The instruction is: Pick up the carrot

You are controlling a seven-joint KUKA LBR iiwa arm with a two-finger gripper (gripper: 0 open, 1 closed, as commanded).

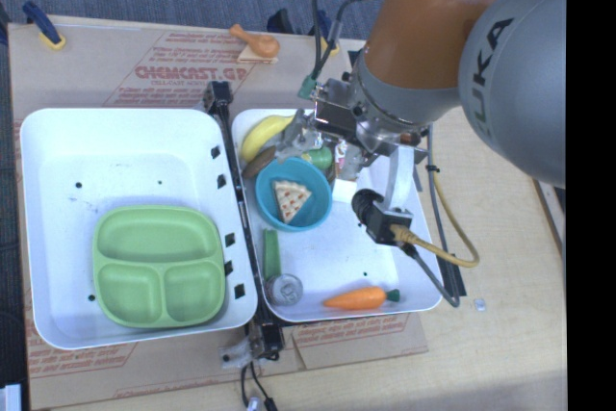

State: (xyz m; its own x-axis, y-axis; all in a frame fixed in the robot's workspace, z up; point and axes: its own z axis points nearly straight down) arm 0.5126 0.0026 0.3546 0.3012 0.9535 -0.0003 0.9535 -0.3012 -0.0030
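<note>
Smooth white plastic bins (58,149), a matt green plastic plate (159,267) (faintly sheened), and a glossy orange carrot (354,299).

"chemcast" on cardboard (183,72)

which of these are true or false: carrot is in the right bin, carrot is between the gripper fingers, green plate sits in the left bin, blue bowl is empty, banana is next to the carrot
1. The carrot is in the right bin. True.
2. The carrot is between the gripper fingers. False: it lies by the bin's near edge, apart from the gripper, which is over the far end.
3. The green plate sits in the left bin. True.
4. The blue bowl is empty. False: a pizza slice lies in it.
5. The banana is next to the carrot. False: it is at the bin's far end, beyond the bowl.
</note>
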